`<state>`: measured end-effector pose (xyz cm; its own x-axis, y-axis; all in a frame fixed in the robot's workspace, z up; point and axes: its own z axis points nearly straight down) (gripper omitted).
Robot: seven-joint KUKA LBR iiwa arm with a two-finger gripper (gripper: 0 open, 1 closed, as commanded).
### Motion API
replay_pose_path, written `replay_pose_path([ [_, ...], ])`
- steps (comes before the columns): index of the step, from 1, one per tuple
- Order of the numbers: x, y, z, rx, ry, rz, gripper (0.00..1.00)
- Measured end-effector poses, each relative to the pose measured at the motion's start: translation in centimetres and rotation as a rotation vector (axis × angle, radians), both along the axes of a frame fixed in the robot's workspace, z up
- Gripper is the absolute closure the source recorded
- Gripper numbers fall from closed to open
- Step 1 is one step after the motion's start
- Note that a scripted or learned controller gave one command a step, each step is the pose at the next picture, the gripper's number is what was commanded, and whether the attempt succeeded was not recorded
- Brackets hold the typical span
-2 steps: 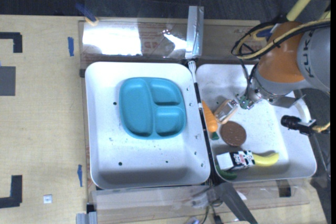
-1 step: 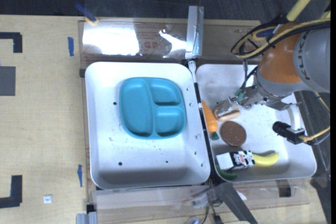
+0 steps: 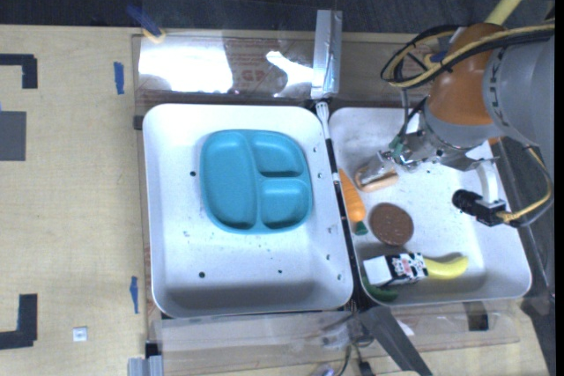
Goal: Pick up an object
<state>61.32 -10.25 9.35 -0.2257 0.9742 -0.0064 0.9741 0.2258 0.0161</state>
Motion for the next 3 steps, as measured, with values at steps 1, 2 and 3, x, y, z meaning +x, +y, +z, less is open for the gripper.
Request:
replay_pose_path([
  [1,0.4,-0.2,0.0,0.001,0.001,0.046,0.0],
  [2,1.5,-0.3,0.0,0.001,0.001,0.055,0.0],
  [3,1.7,-0.3,1.2,0.0,-0.007,0.055,1.0],
])
